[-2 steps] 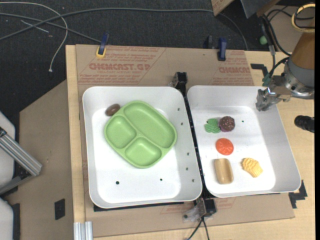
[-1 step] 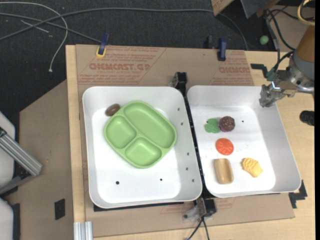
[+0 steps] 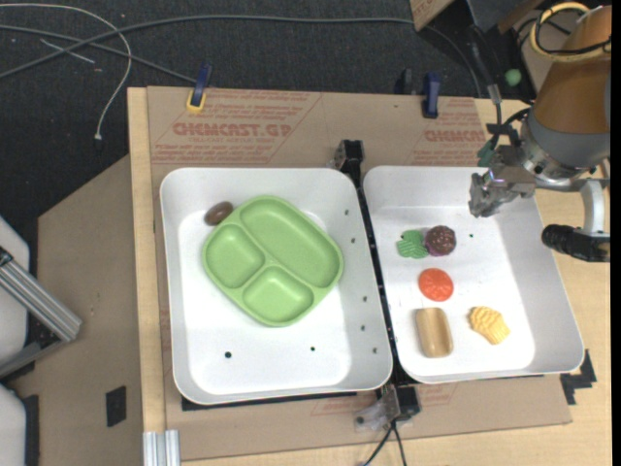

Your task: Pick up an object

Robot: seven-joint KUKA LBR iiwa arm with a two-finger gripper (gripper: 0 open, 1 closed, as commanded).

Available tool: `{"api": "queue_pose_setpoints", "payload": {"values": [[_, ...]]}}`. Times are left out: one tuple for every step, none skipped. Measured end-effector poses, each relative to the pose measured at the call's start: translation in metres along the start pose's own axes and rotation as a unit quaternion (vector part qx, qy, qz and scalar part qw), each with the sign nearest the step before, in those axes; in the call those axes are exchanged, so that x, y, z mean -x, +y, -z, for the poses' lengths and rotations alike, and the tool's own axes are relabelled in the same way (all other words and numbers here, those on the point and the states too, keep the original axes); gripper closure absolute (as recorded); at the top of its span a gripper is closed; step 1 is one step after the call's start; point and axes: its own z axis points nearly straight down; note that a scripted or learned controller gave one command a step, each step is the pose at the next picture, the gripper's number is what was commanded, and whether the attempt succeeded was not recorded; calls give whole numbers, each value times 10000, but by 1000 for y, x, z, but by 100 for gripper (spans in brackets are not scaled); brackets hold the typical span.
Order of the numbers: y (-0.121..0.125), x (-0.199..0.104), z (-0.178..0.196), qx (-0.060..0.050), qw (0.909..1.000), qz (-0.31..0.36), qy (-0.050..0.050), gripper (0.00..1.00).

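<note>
The right bin (image 3: 543, 289) holds several toy foods: a green leafy piece (image 3: 411, 245), a dark maroon round piece (image 3: 441, 240), an orange-red tomato (image 3: 436, 284), a tan bread roll (image 3: 434, 331) and a yellow piece (image 3: 489, 324). My gripper (image 3: 482, 200) hangs over the bin's upper right part, above and to the right of the maroon piece, with nothing seen in it. A small brown piece (image 3: 219, 213) lies in the left bin beside a green divided plate (image 3: 273, 259).
The left bin (image 3: 194, 328) sits next to the right one on a cardboard-covered bench (image 3: 291, 124). Blue clamps (image 3: 201, 87) hold the cardboard's far edge. A black bracket (image 3: 348, 153) stands between the bins at the back.
</note>
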Motion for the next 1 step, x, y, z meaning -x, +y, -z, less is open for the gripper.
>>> {"api": "queue_pose_setpoints", "payload": {"values": [[-9,-40,2,-1,10000,-1,1,100]]}}
